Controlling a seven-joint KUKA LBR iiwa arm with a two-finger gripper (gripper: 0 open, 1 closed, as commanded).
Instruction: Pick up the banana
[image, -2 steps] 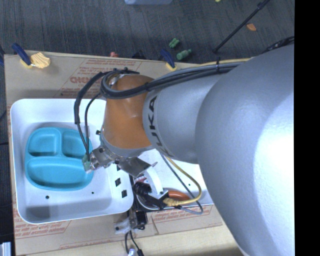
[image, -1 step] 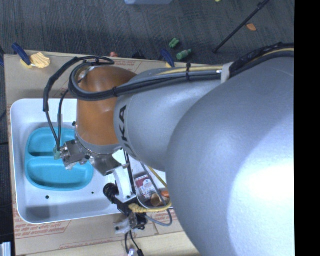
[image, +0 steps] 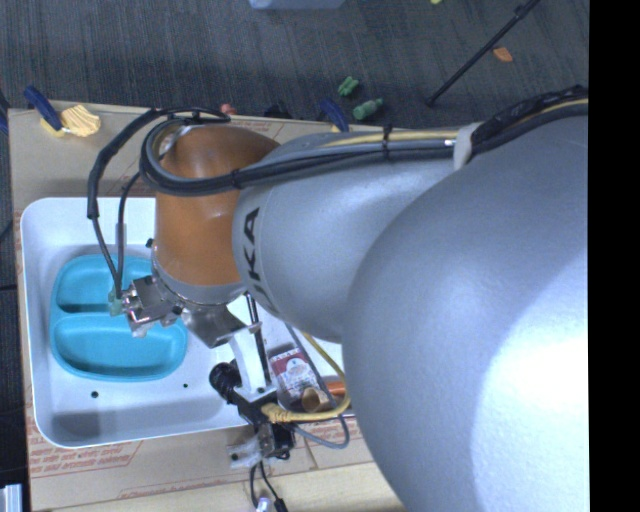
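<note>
Grey arm (image: 420, 290) marked "KA" looms over shallow white plastic bin (image: 40, 300)

End effector hidden beneath orange wrist band (image: 200, 215); its grip cannot be told. Two-compartment blue plastic tray (image: 110, 325) lies beside.

blue tray (image: 118, 345) in left white bin (image: 40, 300) | green bits (image: 358, 95) on floor

Smooth matt grey arm (image: 450, 300), glossy white plastic bin (image: 40, 300), shiny blue plastic tray (image: 110, 340), cardboard bench (image: 80, 455).
</note>
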